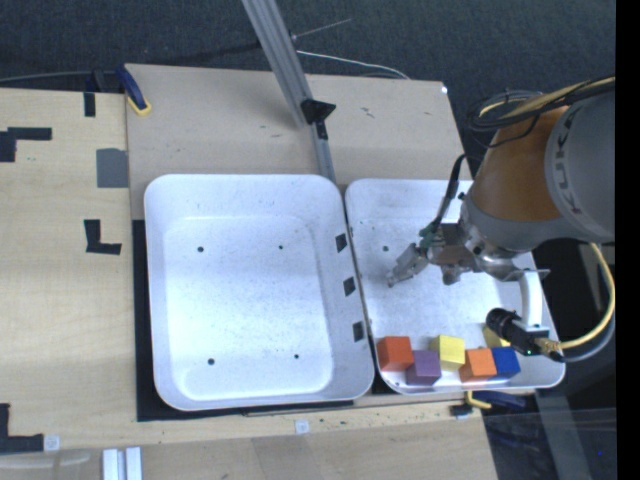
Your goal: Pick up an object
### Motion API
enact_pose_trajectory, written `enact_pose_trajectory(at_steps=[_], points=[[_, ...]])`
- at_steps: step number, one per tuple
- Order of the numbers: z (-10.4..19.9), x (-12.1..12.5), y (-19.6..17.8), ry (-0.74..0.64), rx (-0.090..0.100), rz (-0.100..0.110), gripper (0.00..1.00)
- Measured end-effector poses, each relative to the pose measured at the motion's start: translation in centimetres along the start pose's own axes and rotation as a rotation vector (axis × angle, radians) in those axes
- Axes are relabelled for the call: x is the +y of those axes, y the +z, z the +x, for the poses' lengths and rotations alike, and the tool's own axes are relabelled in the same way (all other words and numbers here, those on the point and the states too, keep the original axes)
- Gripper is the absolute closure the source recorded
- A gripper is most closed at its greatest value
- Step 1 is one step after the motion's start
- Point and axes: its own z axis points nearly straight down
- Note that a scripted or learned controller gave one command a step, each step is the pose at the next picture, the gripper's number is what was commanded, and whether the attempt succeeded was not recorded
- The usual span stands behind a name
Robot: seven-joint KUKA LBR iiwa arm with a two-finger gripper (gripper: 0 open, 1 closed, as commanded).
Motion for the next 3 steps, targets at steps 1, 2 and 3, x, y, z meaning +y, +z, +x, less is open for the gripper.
enact_pose_trajectory(at_steps=[1,2,3], points=[[2.7,2.8,-2.5,-0.007,0.001,-0.010,0.00],[0.9,-1.1,-0.2,-0.001,-0.001,-0.003,0.00],[2.8,2.1,-1.6,-0.007,0.000,-0.010,0.00]])
